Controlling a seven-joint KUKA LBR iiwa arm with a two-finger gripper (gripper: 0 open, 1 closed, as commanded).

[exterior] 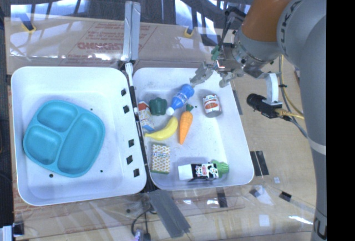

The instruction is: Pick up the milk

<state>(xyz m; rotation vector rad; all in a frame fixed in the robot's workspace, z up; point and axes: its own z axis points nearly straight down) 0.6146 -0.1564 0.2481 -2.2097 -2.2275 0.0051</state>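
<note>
The milk [198,171] is a small white carton with black cow patches. It lies on its side near the front edge of the right bin [239,140]. My gripper [213,77] hangs over the back of that bin, above the blue bottle [181,97] and the can [211,104]. It is far from the milk. Its two fingers [199,75] are spread apart with nothing between them.
Also in the right bin are a carrot [184,126], a banana [162,131], a green pepper [158,106], a small red and white box [144,115], a cracker box [160,158] and a green item [222,167] touching the milk. A blue divided plate [64,137] lies in the left bin [22,190].
</note>
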